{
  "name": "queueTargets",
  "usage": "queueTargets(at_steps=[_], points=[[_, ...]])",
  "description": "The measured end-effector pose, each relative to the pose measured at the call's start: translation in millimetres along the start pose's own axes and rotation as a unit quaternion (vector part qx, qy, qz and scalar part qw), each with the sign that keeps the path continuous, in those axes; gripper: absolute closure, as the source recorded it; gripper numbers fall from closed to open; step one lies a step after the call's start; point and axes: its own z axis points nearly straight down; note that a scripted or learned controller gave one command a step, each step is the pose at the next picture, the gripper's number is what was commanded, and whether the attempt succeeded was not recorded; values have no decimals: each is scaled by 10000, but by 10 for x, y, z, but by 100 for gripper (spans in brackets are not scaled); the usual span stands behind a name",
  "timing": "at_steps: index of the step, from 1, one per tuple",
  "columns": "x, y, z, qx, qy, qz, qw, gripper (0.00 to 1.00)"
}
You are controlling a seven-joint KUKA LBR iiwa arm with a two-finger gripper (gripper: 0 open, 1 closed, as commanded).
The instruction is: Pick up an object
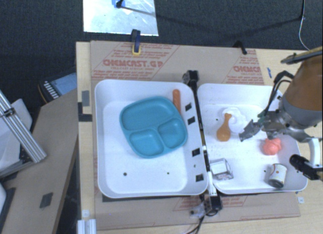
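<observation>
The right bin (237, 185) holds an orange pear-shaped toy (224, 128), a pink lumpy object (271, 146), a small grey and white cylinder (276, 175) and a clear square piece (220, 169) at its front left. My gripper (251, 129) hangs over the middle of this bin, just right of the orange toy and left of the pink object. I see nothing between its fingers. The arm's orange band (307, 89) rises at the right.
The left bin (113, 177) carries a blue compartment tray (153, 126), and a thin orange stick (176, 99) lies at the tray's back right. A black divider strip (198, 127) runs between the bins. A brown cardboard sheet (151, 58) underlies both.
</observation>
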Motion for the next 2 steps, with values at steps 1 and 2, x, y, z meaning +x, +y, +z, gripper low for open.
queueTargets(at_steps=[1,2], points=[[2,30,-56,-59,-11,-15,10000,0],[-82,22,525,-39,-6,-2,10000,0]])
